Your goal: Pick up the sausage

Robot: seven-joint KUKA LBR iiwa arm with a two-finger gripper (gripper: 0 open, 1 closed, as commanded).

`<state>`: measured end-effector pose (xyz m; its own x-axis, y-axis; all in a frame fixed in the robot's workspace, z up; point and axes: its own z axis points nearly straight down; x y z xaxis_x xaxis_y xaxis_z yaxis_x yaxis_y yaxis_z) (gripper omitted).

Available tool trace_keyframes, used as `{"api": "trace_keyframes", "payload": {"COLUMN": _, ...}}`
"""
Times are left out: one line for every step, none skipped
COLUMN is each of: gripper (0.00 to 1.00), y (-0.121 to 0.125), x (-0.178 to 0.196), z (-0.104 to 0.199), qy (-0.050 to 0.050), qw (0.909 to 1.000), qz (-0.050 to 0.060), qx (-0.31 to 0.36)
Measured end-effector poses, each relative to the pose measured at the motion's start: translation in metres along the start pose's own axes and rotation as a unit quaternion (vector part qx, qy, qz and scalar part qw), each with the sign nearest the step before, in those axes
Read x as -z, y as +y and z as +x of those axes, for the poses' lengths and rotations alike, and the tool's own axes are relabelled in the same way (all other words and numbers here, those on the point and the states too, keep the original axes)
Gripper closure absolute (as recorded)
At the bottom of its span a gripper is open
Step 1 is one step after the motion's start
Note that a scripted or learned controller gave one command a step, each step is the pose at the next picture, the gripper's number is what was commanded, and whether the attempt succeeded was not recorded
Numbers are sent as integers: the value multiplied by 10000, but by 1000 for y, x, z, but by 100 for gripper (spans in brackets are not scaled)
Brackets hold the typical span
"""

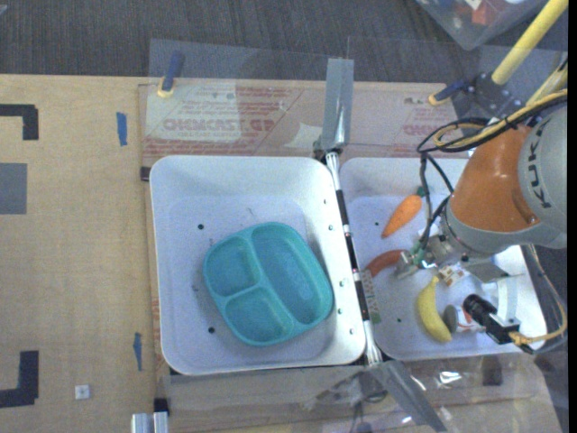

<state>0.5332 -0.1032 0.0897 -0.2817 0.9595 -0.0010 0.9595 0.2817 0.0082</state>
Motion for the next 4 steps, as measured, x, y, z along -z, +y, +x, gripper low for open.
{"api": "trace_keyframes", "payload": {"gripper": 100, "y": -8, "x": 0, "z": -4, "qy": -19, "qw": 9884, "qz": -21, "qx": 1521}}
{"api": "trace_keyframes", "payload": {"gripper": 100, "y": -7, "x": 11, "z": -6, "qy": -29, "qw": 9887, "qz": -42, "qx": 1497}}
{"api": "trace_keyframes", "payload": {"gripper": 100, "y": 31, "x": 11, "z": -7, "qy": -6, "qw": 9532, "qz": 11, "qx": 3022}}
{"api": "trace_keyframes", "payload": {"gripper": 100, "y": -11, "x": 1, "z": 12, "qy": -36, "qw": 9354, "qz": -26, "qx": 3535}}
